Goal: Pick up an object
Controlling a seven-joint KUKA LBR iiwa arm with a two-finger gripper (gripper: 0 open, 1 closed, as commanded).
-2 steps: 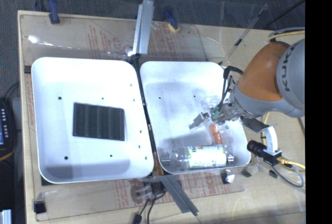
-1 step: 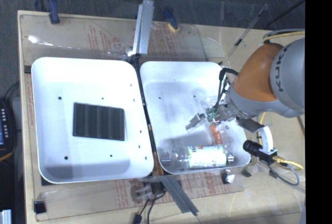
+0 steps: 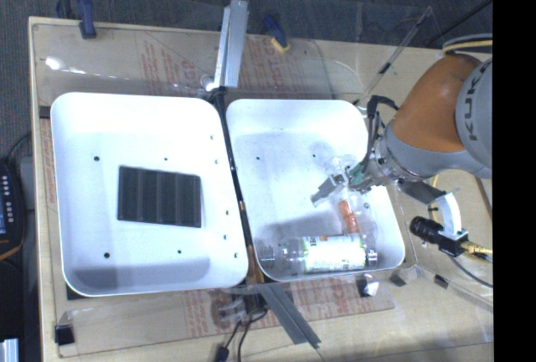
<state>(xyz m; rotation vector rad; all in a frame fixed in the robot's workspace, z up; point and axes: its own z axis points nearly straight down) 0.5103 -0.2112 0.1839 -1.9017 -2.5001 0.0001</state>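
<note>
At the near edge of the right bin (image 3: 251,184) lies a clear plastic bottle (image 3: 322,255) on its side, with a white and green label. It rests against the bin's front wall. Just behind it, a small orange thing (image 3: 349,219) lies on the bin floor, close to the right wall. It may be a little tube, but it is too small to be sure.

Above the orange thing is the gripper (image 3: 329,189). It is low in the bin, and I cannot tell whether it is grasping anything. Some crinkly clear plastic (image 3: 335,161) sits right by it.

The grey and orange arm (image 3: 431,121) comes in from the right.

The left bin (image 3: 75,134) holds a flat dark ridged mat (image 3: 160,196) in its middle. Both bins sit on the desk (image 3: 126,50).
</note>
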